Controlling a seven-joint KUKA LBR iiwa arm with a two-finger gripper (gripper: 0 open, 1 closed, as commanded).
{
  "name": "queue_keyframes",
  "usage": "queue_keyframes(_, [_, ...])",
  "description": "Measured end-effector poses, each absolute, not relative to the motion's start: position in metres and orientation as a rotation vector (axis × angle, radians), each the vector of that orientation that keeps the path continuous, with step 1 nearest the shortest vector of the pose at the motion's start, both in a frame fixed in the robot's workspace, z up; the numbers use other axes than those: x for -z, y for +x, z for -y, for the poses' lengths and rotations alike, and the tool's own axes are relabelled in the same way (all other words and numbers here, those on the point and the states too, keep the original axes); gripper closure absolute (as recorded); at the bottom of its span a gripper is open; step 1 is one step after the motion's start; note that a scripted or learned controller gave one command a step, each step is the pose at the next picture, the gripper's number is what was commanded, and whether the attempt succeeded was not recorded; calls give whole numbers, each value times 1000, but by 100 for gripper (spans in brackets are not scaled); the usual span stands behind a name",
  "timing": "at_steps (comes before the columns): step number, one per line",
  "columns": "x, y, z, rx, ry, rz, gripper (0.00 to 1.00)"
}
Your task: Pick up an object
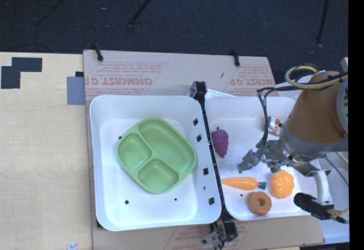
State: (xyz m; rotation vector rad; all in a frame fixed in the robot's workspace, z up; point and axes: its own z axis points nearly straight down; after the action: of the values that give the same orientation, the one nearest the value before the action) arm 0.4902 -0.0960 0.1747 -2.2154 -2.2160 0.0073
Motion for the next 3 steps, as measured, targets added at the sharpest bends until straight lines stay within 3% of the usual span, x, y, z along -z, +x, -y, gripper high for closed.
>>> queue_keyframes(1, [-117, 495, 102, -7, -2217, 2215, 0])
queue_keyframes(2, [-130, 496, 104, -5, -2225, 2209, 100])
queue_keyframes(3, [-188, 489, 109, 2, -2229, 2216, 100])
